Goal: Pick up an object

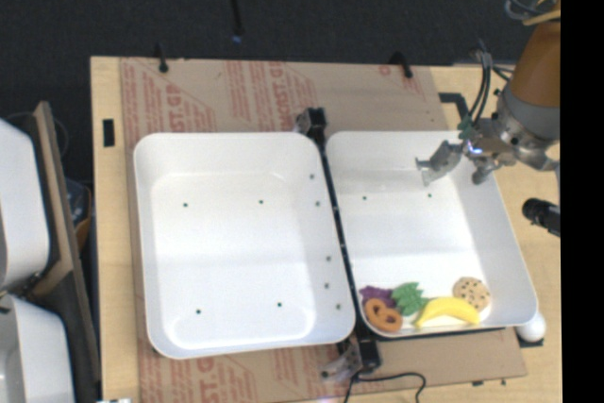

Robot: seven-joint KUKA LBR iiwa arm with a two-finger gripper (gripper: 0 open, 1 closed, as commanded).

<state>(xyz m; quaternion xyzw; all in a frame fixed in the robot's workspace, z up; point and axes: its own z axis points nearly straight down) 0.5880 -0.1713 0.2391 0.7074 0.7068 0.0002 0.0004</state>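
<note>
The banana [447, 312], a yellow toy, lies along the near edge of the right bin [491, 231], and it seems the easiest pick among the cluster there. Touching its left end is a green leafy piece [410, 297], with a purple grape bunch [377, 295] and a brown pretzel [383, 317] beyond that; a speckled cookie [471, 293] sits just beside its right end. The left bin [160, 193] flanks them. The gripper [458, 161] hangs over the far part of the right bin, well apart from the toys, its fingers spread and holding nothing. The step in hand looks like the approach: next the arm must travel toward the near edge, descend and close on one toy.
</note>
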